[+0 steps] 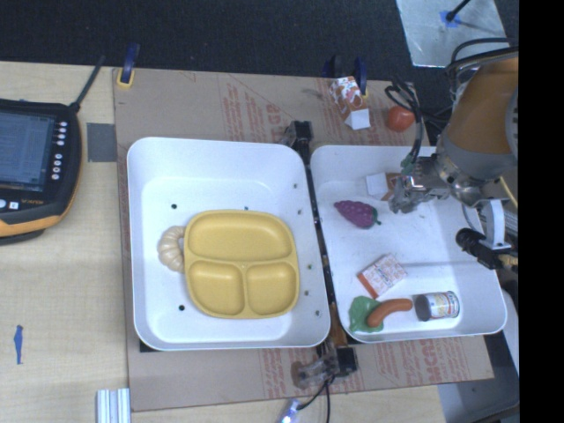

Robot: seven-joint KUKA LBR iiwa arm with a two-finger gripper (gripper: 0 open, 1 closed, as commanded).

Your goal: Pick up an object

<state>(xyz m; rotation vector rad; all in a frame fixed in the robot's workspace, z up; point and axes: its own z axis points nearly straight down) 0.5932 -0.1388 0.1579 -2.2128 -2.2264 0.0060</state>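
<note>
A: Camera view, status of the work area?

B: Two white bins sit side by side. The left bin [150,236] holds a yellow divided tray [240,263] with a pale ridged item, possibly a toy gourd [170,248], touching its left edge. The right bin [471,320] holds a purple grape bunch [355,213], a small red-and-white packet [382,276], a green piece [360,313] with an orange sausage-shaped toy [390,310] lying partly on it, and a small can [438,306] on its side.

A: Position of the arm?

B: The gripper [407,192] hangs over the upper part of the right bin, just right of the grape bunch and apart from it. A small white card [376,183] lies just beside it.

A: Finger state?

B: Cannot tell; the fingertips are too small and dark to resolve. No item is visible between them.

A: Task progress?

B: Judged as early. All candidate objects rest on the bin floor; nothing is lifted. Remaining: align over one object, descend, close, raise. The grape bunch is the nearest candidate.
</note>
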